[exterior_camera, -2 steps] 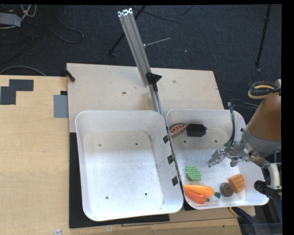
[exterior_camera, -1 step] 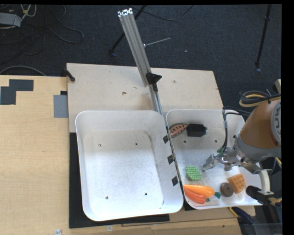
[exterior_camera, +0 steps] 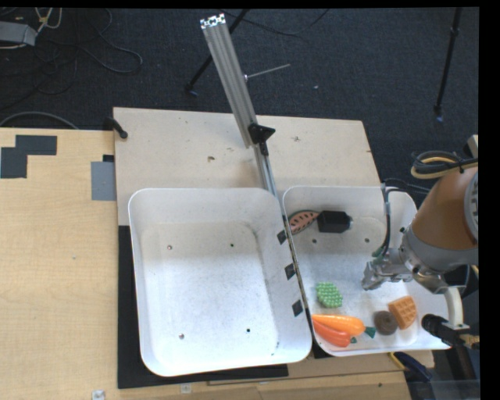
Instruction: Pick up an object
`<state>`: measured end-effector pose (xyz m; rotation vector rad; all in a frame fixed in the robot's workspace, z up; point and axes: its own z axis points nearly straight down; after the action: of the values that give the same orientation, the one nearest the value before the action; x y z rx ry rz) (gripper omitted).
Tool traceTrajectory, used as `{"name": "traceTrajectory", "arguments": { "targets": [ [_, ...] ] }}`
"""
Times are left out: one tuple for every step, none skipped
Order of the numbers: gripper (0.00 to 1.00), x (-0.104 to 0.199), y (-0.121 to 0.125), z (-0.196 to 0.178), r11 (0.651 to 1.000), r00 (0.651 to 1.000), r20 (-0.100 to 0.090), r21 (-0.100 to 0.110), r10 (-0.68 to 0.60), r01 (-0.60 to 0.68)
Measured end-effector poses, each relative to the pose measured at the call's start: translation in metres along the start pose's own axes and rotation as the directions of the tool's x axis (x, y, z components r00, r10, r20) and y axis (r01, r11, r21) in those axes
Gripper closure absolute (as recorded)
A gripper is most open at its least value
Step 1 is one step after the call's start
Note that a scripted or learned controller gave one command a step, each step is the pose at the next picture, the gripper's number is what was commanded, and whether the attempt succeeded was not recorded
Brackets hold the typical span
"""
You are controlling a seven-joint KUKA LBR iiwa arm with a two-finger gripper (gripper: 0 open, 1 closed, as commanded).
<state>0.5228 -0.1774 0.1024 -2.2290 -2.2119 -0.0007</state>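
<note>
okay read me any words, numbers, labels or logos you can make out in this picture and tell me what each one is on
None: no readable text in the camera view.
Black-and-white checker marker on top of the metal rail: a pattern, not writing.
Black tabs along the divider between the bins: no lettering.
Black block in the right bin: no label visible.

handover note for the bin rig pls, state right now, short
Gripper: over the right bin, above bare floor near its right side; nothing visible between its fingers, open or shut not readable from this angle.
Things, all in the right bin: green bumpy ball mid-left, carrot at the front edge, small brown round piece and orange waffle-textured block front right, black block and brown striped item at the back left.
Done: no pick yet, everything rests on the bin floor.
Left: choose an object, grasp, lift. Brown piece and orange block lie closest to the gripper.
</note>
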Motion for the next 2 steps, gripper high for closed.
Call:
{"name": "traceTrajectory", "arguments": {
  "targets": [
    [1.00,-0.011,-0.004,-0.050,1.000,1.000,0.002,-0.002,0.000,0.000],
    [1.00,-0.007,-0.003,-0.113,1.000,1.000,0.002,-0.005,-0.009,0.009]
  ]
}}
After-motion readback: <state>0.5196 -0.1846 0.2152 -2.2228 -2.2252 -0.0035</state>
